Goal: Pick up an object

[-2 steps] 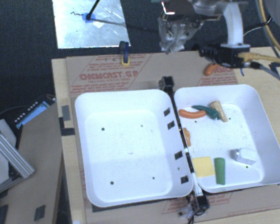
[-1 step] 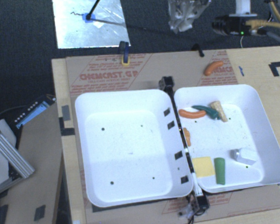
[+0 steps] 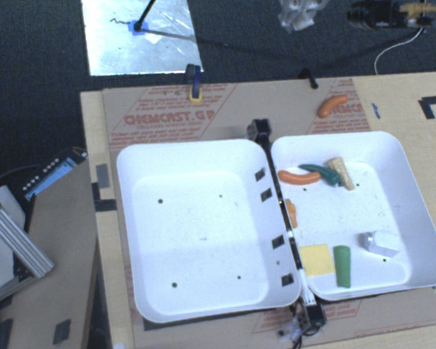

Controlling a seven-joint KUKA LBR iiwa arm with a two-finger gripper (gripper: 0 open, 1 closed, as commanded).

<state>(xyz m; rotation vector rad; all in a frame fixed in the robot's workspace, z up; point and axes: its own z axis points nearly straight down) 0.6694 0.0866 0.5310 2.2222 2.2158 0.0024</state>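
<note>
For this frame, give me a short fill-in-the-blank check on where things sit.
1. The green block lies in the ____ bin as the camera sees it.
2. Just left of the green block lies a flat ____ square.
3. The orange sausage-shaped piece near the top lies ____ the bins, on the board.

Missing words: right; yellow; outside

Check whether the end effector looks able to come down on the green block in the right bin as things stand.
Probably yes. The green block lies flat near the right bin's front wall, open from above, with only the yellow square close beside it. The end effector hangs high beyond the bench.
</note>
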